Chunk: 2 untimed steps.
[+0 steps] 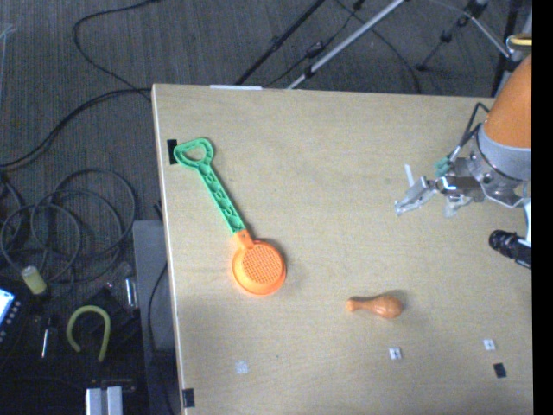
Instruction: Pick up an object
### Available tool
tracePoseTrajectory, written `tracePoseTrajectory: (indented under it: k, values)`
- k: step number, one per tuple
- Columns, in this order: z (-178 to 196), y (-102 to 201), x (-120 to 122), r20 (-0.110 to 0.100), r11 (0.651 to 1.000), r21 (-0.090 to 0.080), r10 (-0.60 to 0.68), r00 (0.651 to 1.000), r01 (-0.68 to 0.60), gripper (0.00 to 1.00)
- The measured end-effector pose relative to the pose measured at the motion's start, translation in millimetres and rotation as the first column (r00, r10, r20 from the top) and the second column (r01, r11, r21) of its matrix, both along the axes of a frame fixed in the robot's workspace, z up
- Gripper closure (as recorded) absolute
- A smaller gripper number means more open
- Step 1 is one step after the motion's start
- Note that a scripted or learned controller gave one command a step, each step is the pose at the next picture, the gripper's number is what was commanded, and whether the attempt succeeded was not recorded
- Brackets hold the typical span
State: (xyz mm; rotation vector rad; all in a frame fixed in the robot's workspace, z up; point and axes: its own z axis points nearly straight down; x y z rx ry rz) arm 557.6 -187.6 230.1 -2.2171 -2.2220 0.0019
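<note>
A sieve-like toy with a green handle and a round orange head [257,268] lies flat on the left part of the tan bench top [328,145]. A small orange drumstick-shaped piece [378,305] rests toward the front middle. My gripper [408,189] hovers at the right side, fingers pointing left and spread apart, with nothing between them. It is well to the right of the sieve and above-right of the drumstick piece in the view.
Several small square markers [395,353] dot the front right of the bench top. Cables [69,206] and a green U-shaped item [89,327] lie on the floor to the left. Tripod legs [371,20] stand behind the bench.
</note>
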Motion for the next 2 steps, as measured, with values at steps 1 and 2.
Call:
tracePoseTrajectory:
  k: [1,2]
  values:
    - [-74.4,-35.8,43.0,0.001,0.990,-0.003,0.140,0.990,-0.140,0.00]
    - [-146.2,-2.3,92.5,0.003,0.914,-0.002,0.407,0.914,-0.407,0.00]
